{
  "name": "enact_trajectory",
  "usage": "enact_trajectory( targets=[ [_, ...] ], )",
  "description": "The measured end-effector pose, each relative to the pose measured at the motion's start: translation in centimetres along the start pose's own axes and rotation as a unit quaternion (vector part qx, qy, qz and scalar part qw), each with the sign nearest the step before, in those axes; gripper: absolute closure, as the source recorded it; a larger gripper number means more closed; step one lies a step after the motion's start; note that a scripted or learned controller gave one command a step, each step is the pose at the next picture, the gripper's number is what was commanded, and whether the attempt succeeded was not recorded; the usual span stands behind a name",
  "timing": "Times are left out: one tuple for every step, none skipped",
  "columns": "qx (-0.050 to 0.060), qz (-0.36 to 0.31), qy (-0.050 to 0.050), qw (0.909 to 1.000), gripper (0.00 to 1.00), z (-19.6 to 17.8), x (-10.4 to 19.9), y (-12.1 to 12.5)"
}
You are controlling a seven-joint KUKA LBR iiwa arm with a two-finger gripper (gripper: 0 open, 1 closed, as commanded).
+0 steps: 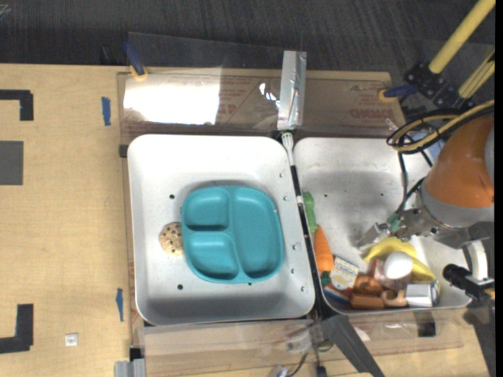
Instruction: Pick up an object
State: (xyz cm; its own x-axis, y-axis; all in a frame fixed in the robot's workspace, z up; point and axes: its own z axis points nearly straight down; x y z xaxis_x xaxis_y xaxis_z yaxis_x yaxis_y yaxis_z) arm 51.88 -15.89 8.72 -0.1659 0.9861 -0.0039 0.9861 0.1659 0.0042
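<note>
Pretty clearly a robotics lab setup: two white bins (149,210) taped onto a cardboard-covered bench (63,210) with blue tape markers (106,110), loose cables (413,136) at 2 o'clock, and toy food props piled at 4 o'clock around a toy banana (393,251).

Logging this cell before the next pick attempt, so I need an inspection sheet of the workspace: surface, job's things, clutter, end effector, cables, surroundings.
Surface: two white bins side by side, left bin and right bin, on a cardboard-covered bench.
Job's things: right bin holds a pile at its near end, with a banana, carrot and white ball among it.
Clutter: left bin holds a teal divided plate with a cookie at its left edge.
End effector: over the right bin's pile; finger state unclear.
Cables: yellow and black cables looped near the arm.
Surroundings: blue tape marks, clear sheet behind the bins.
</note>
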Motion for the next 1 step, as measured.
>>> enact_trajectory(
  targets=[
    [-0.004,-0.001,-0.001,1.0,1.0,-1.17,0.07,0.32]
  ],
)
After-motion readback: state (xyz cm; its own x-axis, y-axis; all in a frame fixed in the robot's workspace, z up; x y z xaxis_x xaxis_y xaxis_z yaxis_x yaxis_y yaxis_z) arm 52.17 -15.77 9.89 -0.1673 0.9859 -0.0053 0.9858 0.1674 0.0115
